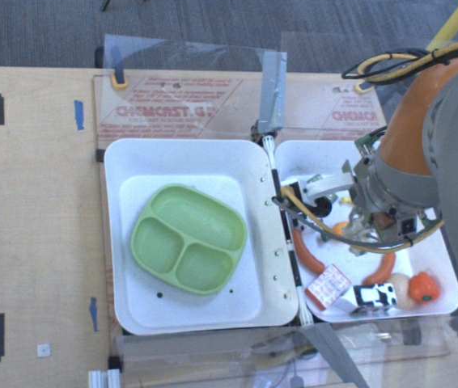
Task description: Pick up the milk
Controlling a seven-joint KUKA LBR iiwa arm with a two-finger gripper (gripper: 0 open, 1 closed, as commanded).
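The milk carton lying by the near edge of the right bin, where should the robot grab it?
Probably from straight above, pinching the milk carton across its short sides: it seems to lie flat. The red-and-white packet and pale round item flank its ends.

One fixed camera looks down on the bench from above at a slight slant, far enough off to take in both white bins whole; the left bin sits near the centre of the picture, the right bin toward 3 o'clock; grey carpet floor runs along the edge at 12 o'clock; the arm enters from 3 o'clock, close under the lens and large.
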